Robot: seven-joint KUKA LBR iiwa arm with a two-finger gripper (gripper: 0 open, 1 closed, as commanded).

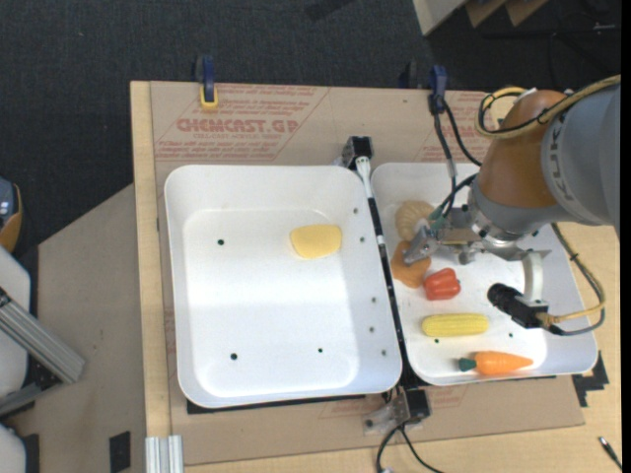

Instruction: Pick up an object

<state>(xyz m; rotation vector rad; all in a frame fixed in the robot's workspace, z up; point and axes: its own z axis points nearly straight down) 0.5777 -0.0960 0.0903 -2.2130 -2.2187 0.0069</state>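
Note:
My gripper (441, 250) hangs low over the left part of the right bin (562, 358), its fingers apart with nothing visibly between them. Its left finger (421, 245) reaches onto a brown-orange lump (406, 264) near the bin's left wall. A red pepper (442, 285) lies just below the gripper. A pale tan bread-like piece (414, 214) sits just above it. A yellow corn cob (455, 325) and an orange carrot (496, 364) lie nearer the front edge. In the left bin (197, 294) rests one flat yellow piece (315, 241).
The grey arm with its orange band (518, 170) covers the back right of the right bin. A black part on a cable (515, 305) hangs beside the corn. Black clips (357, 151) sit along the divide between the bins.

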